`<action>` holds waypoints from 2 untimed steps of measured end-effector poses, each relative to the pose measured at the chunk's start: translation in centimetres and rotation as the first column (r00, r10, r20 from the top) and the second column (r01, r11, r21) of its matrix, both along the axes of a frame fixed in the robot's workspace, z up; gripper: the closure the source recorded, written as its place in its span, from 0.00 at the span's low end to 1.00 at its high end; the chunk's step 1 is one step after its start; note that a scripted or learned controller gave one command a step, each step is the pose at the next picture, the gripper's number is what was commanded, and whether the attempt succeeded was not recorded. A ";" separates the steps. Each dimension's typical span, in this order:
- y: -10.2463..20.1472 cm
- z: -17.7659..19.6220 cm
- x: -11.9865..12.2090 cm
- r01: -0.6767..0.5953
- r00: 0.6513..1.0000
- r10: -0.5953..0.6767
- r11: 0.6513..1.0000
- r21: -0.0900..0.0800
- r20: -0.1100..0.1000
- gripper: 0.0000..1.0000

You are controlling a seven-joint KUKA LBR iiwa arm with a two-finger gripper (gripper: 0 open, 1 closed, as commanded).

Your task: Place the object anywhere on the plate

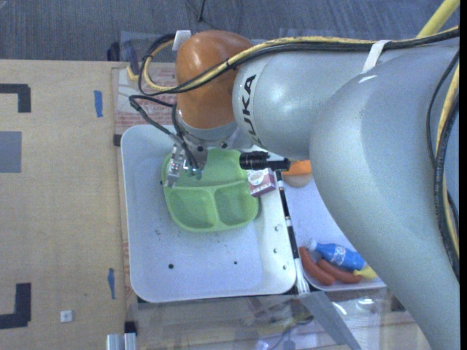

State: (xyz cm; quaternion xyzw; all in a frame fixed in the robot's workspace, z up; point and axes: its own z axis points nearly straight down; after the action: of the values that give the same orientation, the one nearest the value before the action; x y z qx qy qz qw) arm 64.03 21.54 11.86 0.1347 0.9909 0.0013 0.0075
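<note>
At the right rim of the green divided plate [211,206], a small red-and-white packet [261,184] sits against the edge, by the wall between the bins. And the gripper [182,168] hangs over the plate's upper-left rim, well apart from that packet; whether it's spread or closed, I cannot tell. The plate lies in the left bin [197,268]. Over in the right bin [321,210]: an orange item [299,168], a blue bottle [337,254], and red sausages [325,272] beside it.
</note>
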 end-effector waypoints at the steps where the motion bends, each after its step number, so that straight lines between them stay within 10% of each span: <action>1: -6.5 6.8 0.0 0.016 1.000 -0.016 1.000 0.002 -0.008 1.00; 2: -4.7 -1.0 -0.9 0.083 0.997 -0.083 0.997 0.006 0.002 1.00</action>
State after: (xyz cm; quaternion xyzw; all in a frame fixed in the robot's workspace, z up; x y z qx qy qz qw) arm 63.16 16.80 10.89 0.1755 0.9844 0.0042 0.0083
